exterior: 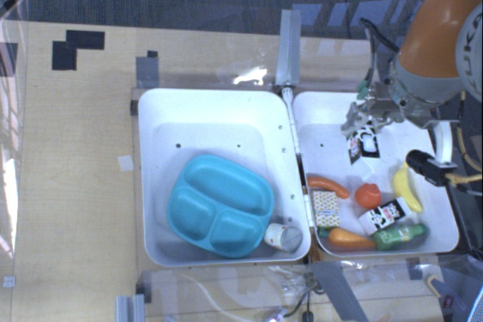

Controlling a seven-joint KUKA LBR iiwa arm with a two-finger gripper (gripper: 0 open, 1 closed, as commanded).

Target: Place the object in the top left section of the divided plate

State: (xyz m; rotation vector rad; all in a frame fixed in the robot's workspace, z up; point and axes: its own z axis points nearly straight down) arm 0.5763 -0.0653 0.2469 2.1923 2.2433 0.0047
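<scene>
Hovering over the right bin (451, 162), the gripper (366, 119) has a small black-and-white carton (363, 144) hanging at its tip.

From where I stand I can't tell how wide the fingers are or whether they truly pinch the carton, so it may slip off on the way across the divider and fall short. The blue plate (219, 205) lies in the left bin (162, 124), all sections bare, its far-left section the goal; a small can (284, 236) lies tipped at its near-right rim and could get knocked. Below the arm in the right bin lie a sausage (328, 185), tomato (367, 195), banana (407, 188), carrot (349, 238), green bottle (398, 235), a second carton (383, 216) and a patterned packet (325, 207).
</scene>
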